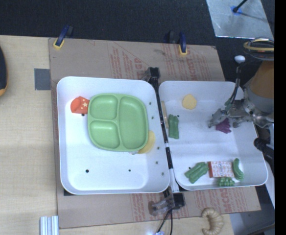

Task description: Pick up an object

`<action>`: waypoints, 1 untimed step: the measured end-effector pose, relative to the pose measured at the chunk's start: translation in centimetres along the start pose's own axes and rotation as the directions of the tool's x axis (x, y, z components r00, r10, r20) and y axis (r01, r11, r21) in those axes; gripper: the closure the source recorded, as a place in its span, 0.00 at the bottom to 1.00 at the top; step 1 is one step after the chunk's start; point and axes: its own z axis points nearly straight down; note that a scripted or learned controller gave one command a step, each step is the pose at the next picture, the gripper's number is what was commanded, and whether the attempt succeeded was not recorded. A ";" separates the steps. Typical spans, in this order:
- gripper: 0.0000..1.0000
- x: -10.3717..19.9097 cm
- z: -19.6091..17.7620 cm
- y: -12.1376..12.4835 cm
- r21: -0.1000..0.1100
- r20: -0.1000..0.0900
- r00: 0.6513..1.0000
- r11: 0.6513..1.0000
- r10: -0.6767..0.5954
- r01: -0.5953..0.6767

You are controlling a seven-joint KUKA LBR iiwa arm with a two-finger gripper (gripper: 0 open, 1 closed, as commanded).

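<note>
Down front sit green plastic veggies (197, 172), while my gripper (226, 119) has its fingers spread over the small purple toy (224, 127) in the right bin (206, 146), and closing off-centre could just knock it away.

Faint red lettering runs in lines across the brown cardboard sheet (202, 65) under the two bins, too pale and slanted to read. A small red and white packet (221, 169) in the right bin carries print too small to read.
</note>
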 end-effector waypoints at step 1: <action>1.00 -0.1 -1.1 0.0 0.000 0.001 1.000 1.000 0.001 -0.001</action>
